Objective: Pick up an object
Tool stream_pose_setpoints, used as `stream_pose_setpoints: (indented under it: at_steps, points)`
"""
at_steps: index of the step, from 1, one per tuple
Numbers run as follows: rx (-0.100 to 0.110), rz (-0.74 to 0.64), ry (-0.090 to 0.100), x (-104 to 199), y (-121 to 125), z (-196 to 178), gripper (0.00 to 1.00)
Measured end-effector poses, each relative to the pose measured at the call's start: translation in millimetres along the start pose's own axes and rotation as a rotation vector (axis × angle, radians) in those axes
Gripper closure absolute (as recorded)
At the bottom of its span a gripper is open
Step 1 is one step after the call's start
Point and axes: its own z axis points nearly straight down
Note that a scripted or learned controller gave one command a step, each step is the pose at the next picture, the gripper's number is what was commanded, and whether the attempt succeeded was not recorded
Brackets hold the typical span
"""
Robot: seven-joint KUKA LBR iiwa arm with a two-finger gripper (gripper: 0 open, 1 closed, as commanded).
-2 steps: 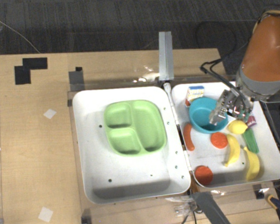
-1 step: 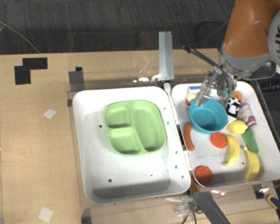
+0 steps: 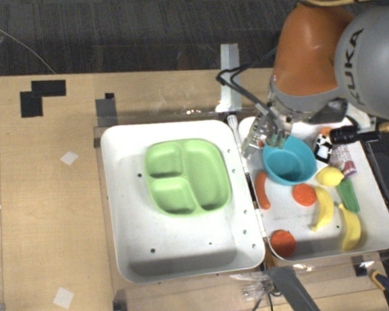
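My gripper (image 3: 263, 136) hangs over the back left corner of the right bin (image 3: 383, 226), just beside the rim of a blue bowl (image 3: 291, 163). The bowl sits upright in that bin. Around it lie a yellow lemon (image 3: 329, 176), an orange round piece (image 3: 304, 194), a red elongated piece (image 3: 262, 190), two bananas (image 3: 324, 208) (image 3: 350, 226), a green vegetable (image 3: 349, 196) and a red round piece (image 3: 282, 241). A black-and-white toy (image 3: 323, 146) sits behind the bowl, partly under the arm.
The left bin (image 3: 132, 252) holds a green divided tray (image 3: 186, 176). The arm's grey and orange body (image 3: 321, 52) covers the back of the right bin. The wall between the bins (image 3: 247, 194) runs close to the gripper's left.
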Motion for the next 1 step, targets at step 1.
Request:
stream_pose_setpoints:
  at_steps: [1]
  points:
    - [-0.001, 0.007, -0.003, 102.2, -46.7, -24.5, 1.0]
